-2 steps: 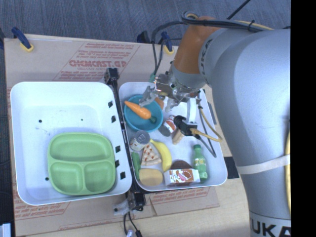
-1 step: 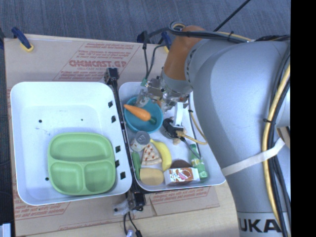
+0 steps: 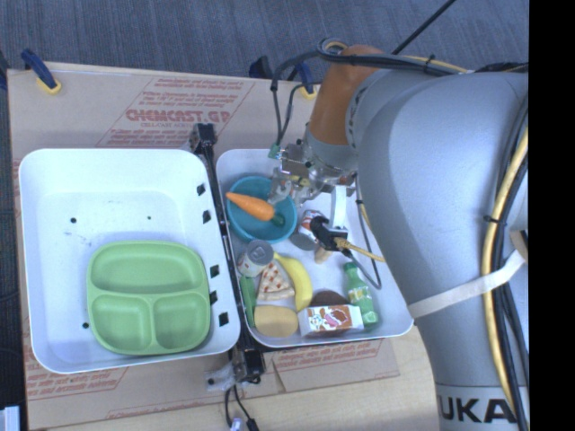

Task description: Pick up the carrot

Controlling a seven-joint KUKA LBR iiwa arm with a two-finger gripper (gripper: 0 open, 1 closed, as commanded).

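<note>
1. Nearest the camera you have the arm's big grey body (image 3: 449,241), which covers the right side of the right bin (image 3: 395,317).
2. You can take the task as not yet done: the carrot (image 3: 251,206) lies across the blue bowl (image 3: 260,212) at the far left of the right bin, resting on the bowl and not lifted.
3. Your claw (image 3: 301,180) hangs just beside the carrot's thick end, at the bowl's right rim. You cannot tell from this view whether it is released or clenched, and nothing shows the carrot grasped.
4. What is left, by my judgement: bring the claw over the carrot, close on it, and raise it clear of the bowl.
5. Look at the right bin's other contents:
   - a small tin can (image 3: 256,256) just below the bowl;
   - a pizza slice (image 3: 274,283) and a banana (image 3: 299,281) side by side;
   - a pale yellow block (image 3: 275,320) at the near edge;
   - a small printed carton (image 3: 331,320) beside that block;
   - a green bottle (image 3: 360,295) by the carton;
   - some small items under the wrist that are too cluttered to name.
6. Your left bin (image 3: 54,196) holds a green divided plate (image 3: 148,296) in its near half; its compartments look bare.
</note>
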